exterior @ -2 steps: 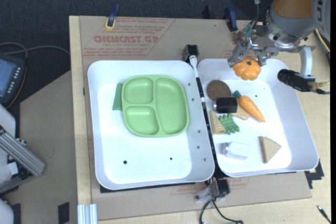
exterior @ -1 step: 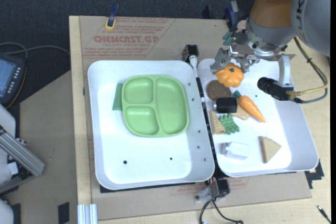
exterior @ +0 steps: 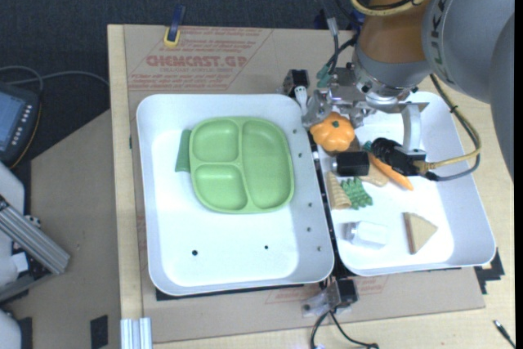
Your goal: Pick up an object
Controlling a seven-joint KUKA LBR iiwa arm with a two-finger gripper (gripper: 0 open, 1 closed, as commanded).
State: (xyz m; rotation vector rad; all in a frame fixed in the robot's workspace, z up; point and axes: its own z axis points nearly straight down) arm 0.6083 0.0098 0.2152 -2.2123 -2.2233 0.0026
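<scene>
the grey kuka arm (exterior: 478, 20) comes in from the far right, its big rounded link cut off by the right edge, and the orange band above the wrist (exterior: 404, 0) sits over the far left corner of the right shallow white bin (exterior: 474, 233). the wrist points down toward the bins, with black and yellow cables looped around it. under the wrist the two-finger gripper (exterior: 331, 114) hangs at the far end of the divide between the two bins, just over a small orange pumpkin-shaped toy (exterior: 333, 134). the metal parts of the gripper are crowded and partly masked by the wrist, so whether the fingers are apart or closed, and whether they touch the pumpkin toy, i cannot tell.

the pumpkin toy lies in the far left part of the right bin. just near of it is a small black block (exterior: 352, 163), and right of that an orange carrot-shaped toy (exterior: 395, 173) with a dark object at its far end that is hard to make out. nearer still are a green bristly piece (exterior: 355, 193), a small white flat packet (exterior: 365, 234) and a tan wedge-shaped piece (exterior: 419, 230).

the left shallow white bin (exterior: 163, 249) holds a light green divided plastic plate (exterior: 242, 164), with a darker green edge showing under the plate's left side.
</scene>
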